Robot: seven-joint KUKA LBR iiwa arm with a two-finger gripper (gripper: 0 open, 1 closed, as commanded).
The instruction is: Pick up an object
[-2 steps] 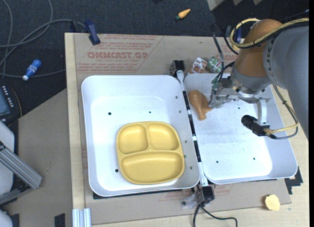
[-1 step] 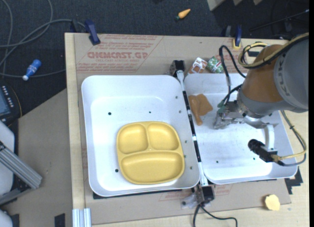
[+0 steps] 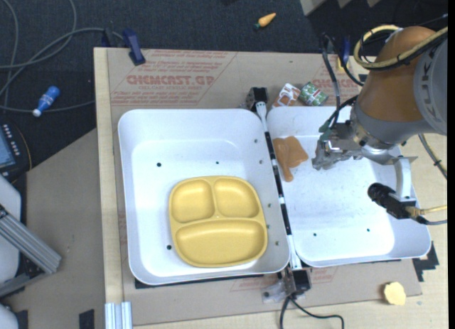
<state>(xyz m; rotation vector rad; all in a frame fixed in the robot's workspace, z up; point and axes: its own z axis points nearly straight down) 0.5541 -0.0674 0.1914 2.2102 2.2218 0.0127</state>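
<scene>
The brown slab [image 3: 290,155] lies just left of the claw [image 3: 325,158], long axis running near-to-far; whether the claw grips, I cannot tell

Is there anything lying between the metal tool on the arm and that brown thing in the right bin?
In the camera view, nothing: just a short stretch of bare white floor of the right bin separates the tool from the brown piece.

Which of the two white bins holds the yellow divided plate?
The left bin, the one farther from the tool. The yellow divided plate lies in it, while the right bin holds a brown flat piece.
</scene>
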